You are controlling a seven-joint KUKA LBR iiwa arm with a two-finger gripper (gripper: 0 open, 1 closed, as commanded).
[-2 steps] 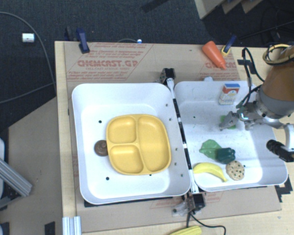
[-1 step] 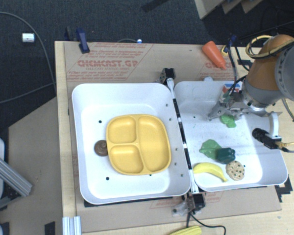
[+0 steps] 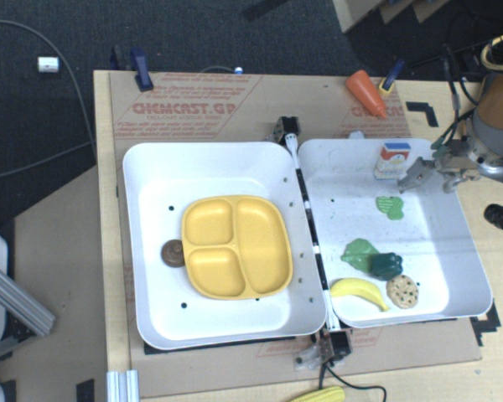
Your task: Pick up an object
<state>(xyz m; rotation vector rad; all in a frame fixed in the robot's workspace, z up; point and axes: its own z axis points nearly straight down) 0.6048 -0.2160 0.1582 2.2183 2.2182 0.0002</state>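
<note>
"CHEMCAST GP" on brown board (image 3: 184, 107)

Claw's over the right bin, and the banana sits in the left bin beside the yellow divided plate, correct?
Not quite. The camera view shows the banana in the right bin, near its front edge beside the cookie. The yellow divided plate is in the left bin, and the claw is over the right bin.

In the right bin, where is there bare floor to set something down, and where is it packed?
Free: the middle of the right bin, between the small green piece and the dark green toy. Crowded: the near end, where banana and cookie lie, and the far end by the gripper and small box.
</note>
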